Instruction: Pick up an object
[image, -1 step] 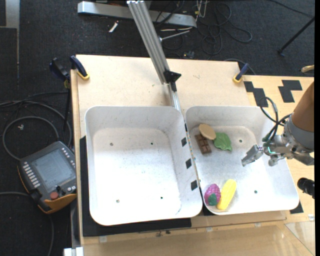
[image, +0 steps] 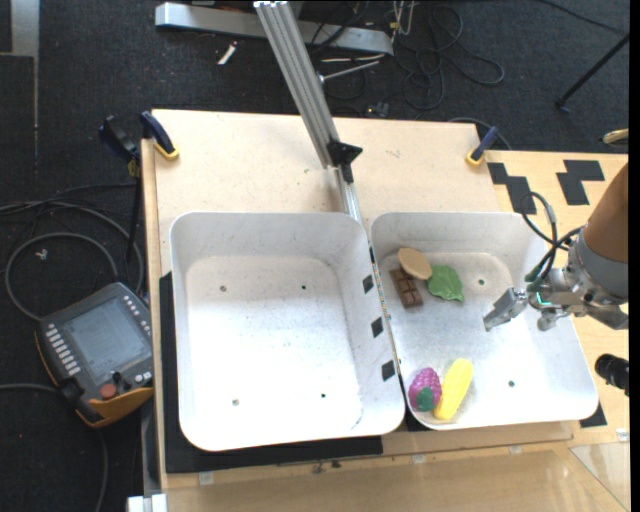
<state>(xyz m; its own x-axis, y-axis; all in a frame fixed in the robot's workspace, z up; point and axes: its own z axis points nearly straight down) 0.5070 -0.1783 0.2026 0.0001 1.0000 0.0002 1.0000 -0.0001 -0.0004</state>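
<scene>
The right bin holds several small items. A tan round piece, a brown chocolate bar and a green leaf lie together near its far left side. Purple grapes and a yellow corn cob sit side by side at its near left corner. My gripper hangs over the bin's right half, to the right of the green leaf and apart from it. It is open with nothing between its fingers.
The left bin stands beside the right one. A slanted metal pole comes down to the bins' shared far edge. Clamps grip the bench's far corners. A teach pendant lies off the bench at left.
</scene>
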